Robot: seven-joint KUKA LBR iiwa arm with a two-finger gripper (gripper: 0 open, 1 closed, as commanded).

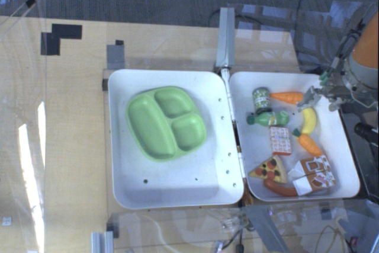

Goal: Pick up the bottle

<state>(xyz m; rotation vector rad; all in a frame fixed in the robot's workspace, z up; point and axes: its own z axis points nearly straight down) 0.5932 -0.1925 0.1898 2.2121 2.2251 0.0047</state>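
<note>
I can't tell my gripper's (317,98) state, hovering near the banana, approaching the small green plastic bottle (269,119).

No legible text, brand or number anywhere. Printed patterns on the small red-and-white packet (280,140) and the brown carton (315,172) in the right bin (349,175), toward five o'clock, too small and blurred to read.

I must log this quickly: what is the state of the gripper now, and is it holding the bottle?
Gripper: state cannot be told; it sits above the banana.
Green bottle: lying in the right bin, not held.
</note>
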